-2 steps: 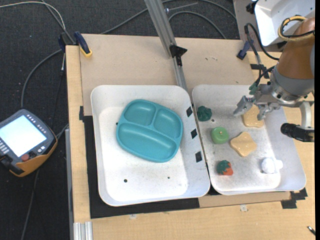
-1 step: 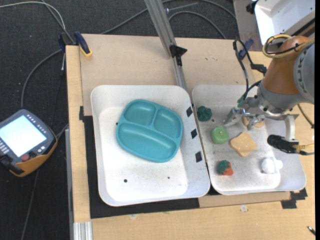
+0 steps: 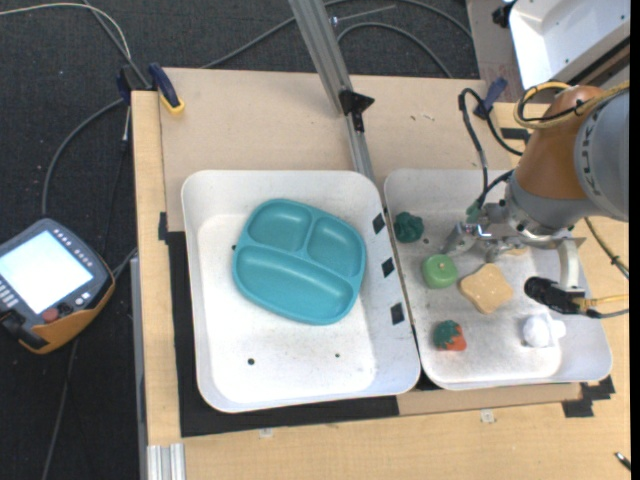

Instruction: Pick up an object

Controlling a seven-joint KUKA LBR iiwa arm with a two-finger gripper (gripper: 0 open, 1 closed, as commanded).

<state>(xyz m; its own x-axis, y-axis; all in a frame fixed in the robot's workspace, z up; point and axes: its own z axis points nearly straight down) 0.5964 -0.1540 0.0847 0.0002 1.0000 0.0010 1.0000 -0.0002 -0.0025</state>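
Note:
The right bin (image 3: 500,368) holds several small objects: a dark green lump (image 3: 408,228) near its far left corner, a round light green piece (image 3: 440,271), a tan block (image 3: 486,290), a red and green piece (image 3: 449,335) near the front, and a small white object (image 3: 537,331) at the right. My gripper (image 3: 480,241) hangs low over the middle of this bin, just behind the light green piece and the tan block. I see nothing held in it.
The left bin (image 3: 220,368) carries a teal divided plate (image 3: 300,260). A metal pole (image 3: 330,58) slants down to the gap between the bins. Cables and a black plug (image 3: 552,294) trail off the wrist over the right bin.

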